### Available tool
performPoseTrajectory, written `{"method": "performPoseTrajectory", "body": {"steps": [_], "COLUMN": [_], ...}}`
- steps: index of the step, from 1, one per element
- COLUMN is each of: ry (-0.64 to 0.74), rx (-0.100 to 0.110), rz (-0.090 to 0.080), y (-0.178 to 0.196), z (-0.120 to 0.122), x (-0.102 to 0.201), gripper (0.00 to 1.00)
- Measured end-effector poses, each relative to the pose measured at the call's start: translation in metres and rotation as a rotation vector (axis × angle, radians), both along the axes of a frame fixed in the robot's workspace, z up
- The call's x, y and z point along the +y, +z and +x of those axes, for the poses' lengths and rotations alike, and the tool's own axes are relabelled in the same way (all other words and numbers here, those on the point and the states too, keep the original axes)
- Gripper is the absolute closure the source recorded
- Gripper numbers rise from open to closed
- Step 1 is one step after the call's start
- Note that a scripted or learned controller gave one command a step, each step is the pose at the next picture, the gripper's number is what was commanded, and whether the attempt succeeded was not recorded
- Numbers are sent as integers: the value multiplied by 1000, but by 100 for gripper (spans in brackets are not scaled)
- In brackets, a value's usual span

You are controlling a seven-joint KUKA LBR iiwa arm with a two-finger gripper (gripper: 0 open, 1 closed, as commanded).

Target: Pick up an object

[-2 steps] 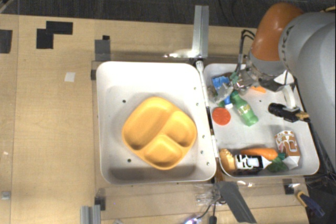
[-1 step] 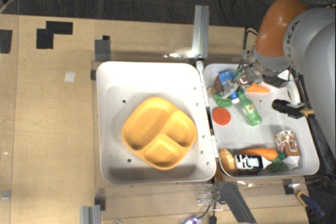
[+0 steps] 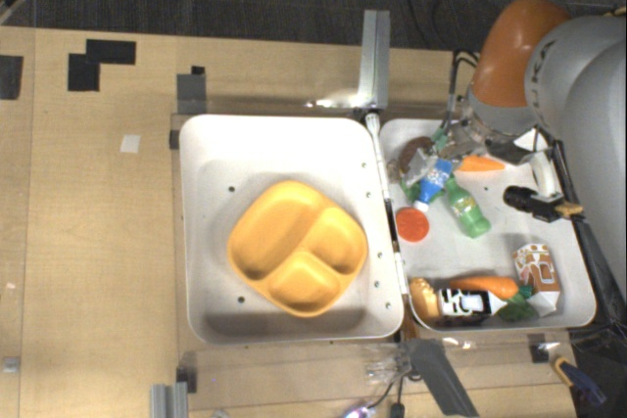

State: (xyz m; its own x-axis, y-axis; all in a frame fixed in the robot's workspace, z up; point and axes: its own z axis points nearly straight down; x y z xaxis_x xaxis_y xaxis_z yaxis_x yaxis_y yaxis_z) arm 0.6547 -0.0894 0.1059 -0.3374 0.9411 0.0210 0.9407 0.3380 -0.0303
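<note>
Just beside end effector (image 3: 450, 140): blue bottle (image 3: 430, 181)

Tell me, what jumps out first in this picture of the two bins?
The big yellow divided plate lying in the middle of the left bin catches the eye first. Next comes the bulky grey arm with its orange band, reaching in from the right over the right bin. Its end effector is down among small clutter there: a green bottle, a red disc and a carrot.

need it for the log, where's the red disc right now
The red disc lies in the right bin, near its left wall, just below the blue bottle and left of the green bottle.
</note>
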Motion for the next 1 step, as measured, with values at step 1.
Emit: {"method": "performPoseTrajectory", "body": {"steps": [1], "ry": [299], "rx": [-47], "rz": [-7], "y": [31], "z": [14], "x": [-15], "gripper": [0]}}
